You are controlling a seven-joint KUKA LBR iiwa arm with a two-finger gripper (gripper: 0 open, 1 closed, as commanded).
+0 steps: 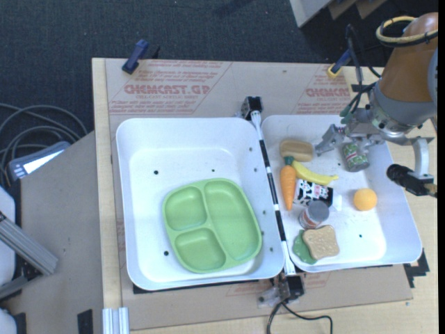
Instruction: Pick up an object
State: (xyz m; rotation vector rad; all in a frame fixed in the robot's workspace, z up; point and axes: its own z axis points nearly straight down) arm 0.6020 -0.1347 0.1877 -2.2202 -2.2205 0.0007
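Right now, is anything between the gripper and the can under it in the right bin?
Nothing visible. The gripper sits right over the can near the back of the right bin, with no other item between them. The bread roll, banana and orange lie apart from the can.

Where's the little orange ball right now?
The orange ball lies in the right bin, toward its right side, right of the can and below the gripper.
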